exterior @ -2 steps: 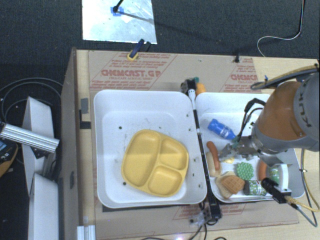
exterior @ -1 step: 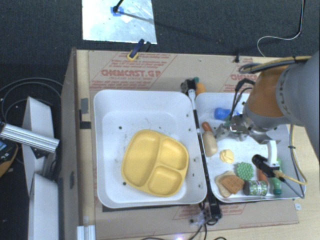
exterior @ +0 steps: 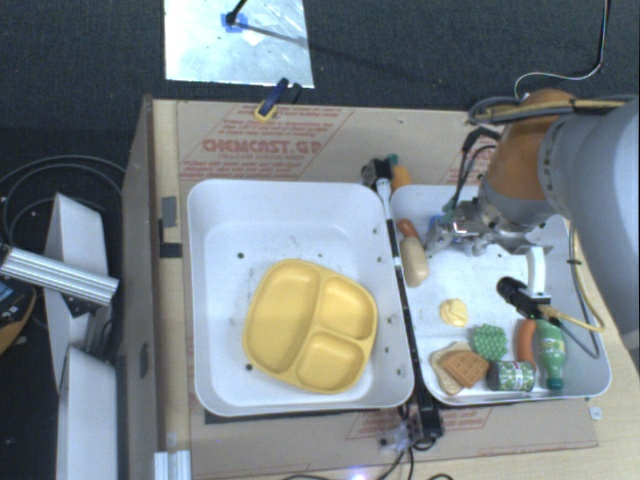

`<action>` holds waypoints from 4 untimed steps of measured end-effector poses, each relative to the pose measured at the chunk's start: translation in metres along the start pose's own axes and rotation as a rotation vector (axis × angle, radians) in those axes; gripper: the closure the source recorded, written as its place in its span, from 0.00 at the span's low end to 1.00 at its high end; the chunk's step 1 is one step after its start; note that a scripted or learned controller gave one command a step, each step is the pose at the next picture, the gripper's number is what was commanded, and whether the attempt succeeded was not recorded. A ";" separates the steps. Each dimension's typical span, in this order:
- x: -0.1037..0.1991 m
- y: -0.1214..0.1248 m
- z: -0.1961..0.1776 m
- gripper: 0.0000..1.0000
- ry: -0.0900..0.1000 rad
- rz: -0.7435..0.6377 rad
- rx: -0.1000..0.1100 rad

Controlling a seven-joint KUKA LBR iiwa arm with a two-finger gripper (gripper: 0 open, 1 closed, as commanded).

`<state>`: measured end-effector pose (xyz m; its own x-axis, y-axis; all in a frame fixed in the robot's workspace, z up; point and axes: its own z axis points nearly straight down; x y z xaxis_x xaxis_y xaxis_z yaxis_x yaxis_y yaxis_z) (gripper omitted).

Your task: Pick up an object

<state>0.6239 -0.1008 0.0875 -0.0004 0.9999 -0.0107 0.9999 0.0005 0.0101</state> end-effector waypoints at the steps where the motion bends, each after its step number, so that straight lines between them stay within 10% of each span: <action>1: 0.006 0.024 0.001 0.00 -0.007 0.004 0.013; 2: 0.007 0.023 -0.008 1.00 -0.003 0.003 0.020; 3: -0.023 -0.043 0.003 1.00 0.010 -0.001 0.010; 4: -0.023 -0.043 0.003 0.00 0.010 -0.001 0.009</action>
